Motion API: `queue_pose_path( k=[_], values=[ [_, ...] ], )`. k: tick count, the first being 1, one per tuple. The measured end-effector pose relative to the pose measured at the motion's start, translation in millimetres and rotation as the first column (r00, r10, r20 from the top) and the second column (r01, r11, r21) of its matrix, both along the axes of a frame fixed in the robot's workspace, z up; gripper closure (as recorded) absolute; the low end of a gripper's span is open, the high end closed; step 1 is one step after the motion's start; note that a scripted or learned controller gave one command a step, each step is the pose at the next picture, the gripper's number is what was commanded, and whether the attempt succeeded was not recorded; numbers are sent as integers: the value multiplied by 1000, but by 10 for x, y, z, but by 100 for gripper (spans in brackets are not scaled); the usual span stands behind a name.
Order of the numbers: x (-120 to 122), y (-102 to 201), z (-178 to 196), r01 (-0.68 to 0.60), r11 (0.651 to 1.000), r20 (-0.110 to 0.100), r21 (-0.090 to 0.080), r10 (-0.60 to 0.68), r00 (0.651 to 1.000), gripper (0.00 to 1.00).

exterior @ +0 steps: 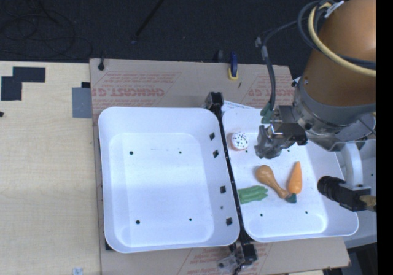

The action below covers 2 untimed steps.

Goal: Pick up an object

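Observation:
In the right bin (307,221) lie a tan pear-shaped gourd (271,179), an orange carrot (295,178) with a dark green tip, a green leafy piece (252,194) by the bin's left wall, and a small white ball with dots (239,140) near the back left. My gripper (268,148) hangs above the bin's middle, just behind the gourd and to the right of the dotted ball. Nothing shows between its fingers.
The left bin (116,145) sits beside the right one, parted by a black clamp strip (222,163). The arm's grey and orange body (341,65) looms over the right bin's back right. A black part (341,194) sticks out at the right edge.

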<state>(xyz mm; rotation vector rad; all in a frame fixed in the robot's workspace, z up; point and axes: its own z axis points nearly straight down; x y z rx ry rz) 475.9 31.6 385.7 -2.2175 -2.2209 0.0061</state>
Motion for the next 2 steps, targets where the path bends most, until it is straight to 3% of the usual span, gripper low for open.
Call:
queue_pose_path(
  k=[1, 2],
  values=[
    [3, -119, 1275, 0, 1000, 12, 0, 0, 1000, 100],
    [-6, -378, 162, 4, 1000, -4, 0, -4, 1000, 100]
  ],
)
